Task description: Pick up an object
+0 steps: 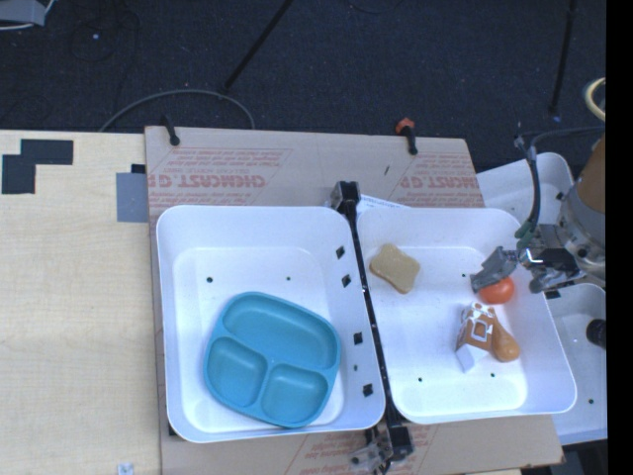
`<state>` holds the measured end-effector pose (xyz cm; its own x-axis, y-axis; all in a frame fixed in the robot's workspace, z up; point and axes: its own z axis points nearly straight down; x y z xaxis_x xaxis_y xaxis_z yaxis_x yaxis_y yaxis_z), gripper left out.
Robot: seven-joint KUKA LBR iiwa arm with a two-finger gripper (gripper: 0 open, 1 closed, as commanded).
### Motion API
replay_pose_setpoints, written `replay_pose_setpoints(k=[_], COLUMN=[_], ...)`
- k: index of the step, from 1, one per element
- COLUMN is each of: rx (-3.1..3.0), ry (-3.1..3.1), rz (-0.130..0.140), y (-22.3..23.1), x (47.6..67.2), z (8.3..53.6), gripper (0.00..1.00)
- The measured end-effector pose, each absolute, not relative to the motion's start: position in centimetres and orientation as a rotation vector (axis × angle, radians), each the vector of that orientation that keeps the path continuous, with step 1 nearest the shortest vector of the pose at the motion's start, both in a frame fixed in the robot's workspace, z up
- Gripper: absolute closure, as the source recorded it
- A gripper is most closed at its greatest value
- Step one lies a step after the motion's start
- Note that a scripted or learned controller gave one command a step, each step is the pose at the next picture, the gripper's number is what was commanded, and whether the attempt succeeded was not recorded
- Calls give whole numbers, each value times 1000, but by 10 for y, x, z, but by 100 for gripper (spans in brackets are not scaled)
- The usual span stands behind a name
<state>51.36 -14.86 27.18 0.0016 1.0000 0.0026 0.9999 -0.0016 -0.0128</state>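
The orange-red object (498,290) that the tool seems set on lies in the right bin (435,404), near its right wall. Going left to right: the left bin (188,228) carries a blue divided plate (271,358), lying flat and well away from the arm. In the right bin a tan sponge-like piece (395,267) sits near the divider; further right a brown and white toy (485,333) rests just below the orange-red object. The tool (514,268) hangs right over that object, angled in from the right, probably lining up a grasp. Whether its fingers are apart or clamped, I cannot tell.
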Motion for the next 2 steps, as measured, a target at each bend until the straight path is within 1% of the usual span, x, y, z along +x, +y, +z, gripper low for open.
replay_pose_setpoints(k=[1,2], rx=[-2219,-2217], ry=[-2219,-2216], rz=[3,6], y=[-149,-150], x=[515,518], z=[277,232], gripper=[0,0])
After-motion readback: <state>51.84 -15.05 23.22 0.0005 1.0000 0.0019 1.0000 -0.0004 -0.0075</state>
